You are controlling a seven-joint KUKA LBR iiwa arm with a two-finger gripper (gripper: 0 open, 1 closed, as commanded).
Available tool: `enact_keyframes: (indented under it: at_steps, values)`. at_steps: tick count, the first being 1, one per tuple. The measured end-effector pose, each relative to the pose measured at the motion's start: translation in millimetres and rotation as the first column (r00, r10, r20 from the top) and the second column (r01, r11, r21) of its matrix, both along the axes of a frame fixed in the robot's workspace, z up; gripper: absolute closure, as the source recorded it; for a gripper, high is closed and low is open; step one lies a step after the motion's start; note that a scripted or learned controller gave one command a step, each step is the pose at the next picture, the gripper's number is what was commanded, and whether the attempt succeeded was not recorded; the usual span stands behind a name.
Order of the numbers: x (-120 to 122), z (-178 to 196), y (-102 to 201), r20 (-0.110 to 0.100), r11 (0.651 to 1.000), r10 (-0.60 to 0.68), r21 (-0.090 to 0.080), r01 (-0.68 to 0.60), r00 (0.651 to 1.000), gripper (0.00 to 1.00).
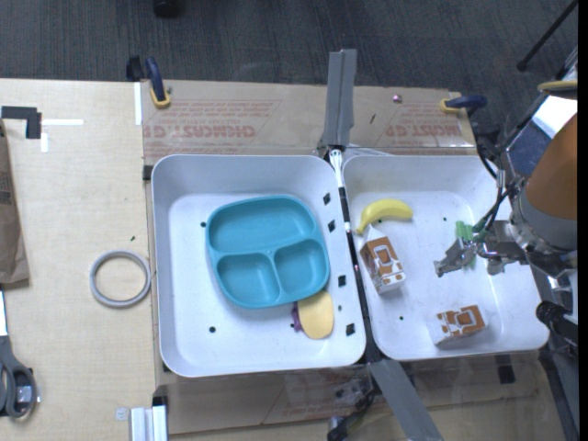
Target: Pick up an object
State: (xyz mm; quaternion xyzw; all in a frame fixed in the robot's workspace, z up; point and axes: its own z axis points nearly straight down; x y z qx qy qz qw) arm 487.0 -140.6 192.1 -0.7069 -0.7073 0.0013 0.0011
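Claw [457,257] in the camera view hung over the right bin [514,338], toward that bin's right wall, with nothing between its tips; whether it stood apart or together I could not tell at this size. Three candidates lay in that bin: a banana [385,212] near the far edge, a small printed carton [383,264] close to the wall shared with the left bin [175,274], and a second carton [460,322] near the front right corner. The second carton lay nearest the claw and looked the easiest prize: probably light, stiff card with flat sides, best taken across its narrow width, though a hard squeeze might dent it. The banana seemed smooth and curved, likely to roll or slip unless gripped at mid-body. In the left bin sat a blue divided tray [267,251] with a yellow rounded piece [317,317] touching its front edge, both well apart from the claw.
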Motion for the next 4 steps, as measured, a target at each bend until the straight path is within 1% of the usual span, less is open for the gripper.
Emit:
enact_keyframes:
  at_steps: [1, 2, 3, 4]
  values:
    - [78.2, -1.4, -20.7, 0.001, 0.999, 0.051, 0.001, -0.051, 0.999, 0.00]
    - [87.9, -100.8, -59.6, 0.002, 0.999, 0.048, 0.000, -0.048, 0.999, 0.00]
    - [87.8, -92.1, -60.7, 0.002, 0.999, 0.045, 0.000, -0.045, 0.999, 1.00]
    - [102.1, 15.4, -30.2, 0.002, 1.000, -0.007, -0.001, 0.007, 1.000, 1.00]
